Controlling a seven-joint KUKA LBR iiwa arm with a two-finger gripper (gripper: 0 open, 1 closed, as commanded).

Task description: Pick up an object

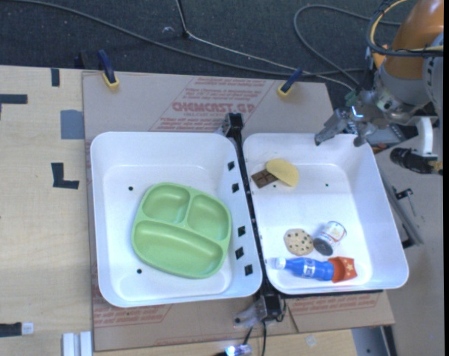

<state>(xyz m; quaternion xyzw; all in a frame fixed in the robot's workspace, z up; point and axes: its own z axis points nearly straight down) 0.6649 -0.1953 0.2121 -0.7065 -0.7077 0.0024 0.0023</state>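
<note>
Hand [341, 130] above right bin's [380, 191] far rim (nothing between fingers)

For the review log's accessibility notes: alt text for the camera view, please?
The robot's gripper hovers over the far edge of the right bin, which holds a cookie, blue bottle, small can and yellow piece. The left bin holds a green divided plate.

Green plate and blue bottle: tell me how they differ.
The green plate lies alone in the left bin; the blue bottle lies on its side in the right bin among other items. The plate is far larger, flat and divided into compartments; the bottle is slim with a red end.
</note>
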